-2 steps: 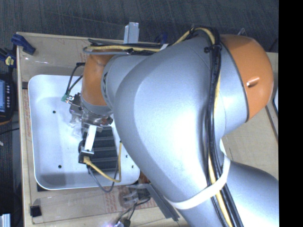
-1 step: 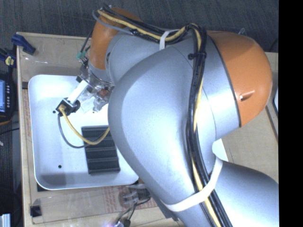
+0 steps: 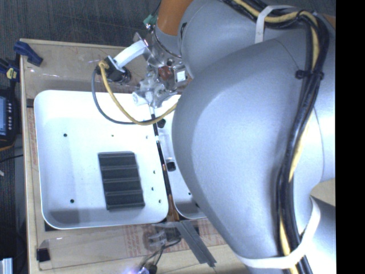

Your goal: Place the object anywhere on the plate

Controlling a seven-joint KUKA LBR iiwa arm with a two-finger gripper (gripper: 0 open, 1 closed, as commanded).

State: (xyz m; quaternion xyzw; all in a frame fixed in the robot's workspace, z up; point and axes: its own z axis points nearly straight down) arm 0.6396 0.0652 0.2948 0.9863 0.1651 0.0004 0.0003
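Pincer (image 3: pixel 149 93): sits at the far end of the left bin, by the ridge where the two bins meet; its metal parts crowd together, and I cannot tell how far it is parted or whether it has hold of anything.
Cables (image 3: pixel 117 110): a yellow one and a dark one loop from the wrist out over the far part of the left bin.
Wrist: a white cylinder (image 3: pixel 128 55) sticks out to the left of it, with the orange band (image 3: pixel 174 7) just above.
Arm (image 3: pixel 251 130): a big grey body that comes in from the right and covers most of the right bin (image 3: pixel 185 207).
Left bin (image 3: pixel 51 153): shallow, white, with small dark dots on its floor.
Object (image 3: pixel 121 180): a dark ribbed rectangular block lying flat on the floor of the left bin, toward its near end, well apart from the pincer.
Plate: I cannot make one out.
Worktop (image 3: pixel 85 241): pale wood, showing around the bins' edges.
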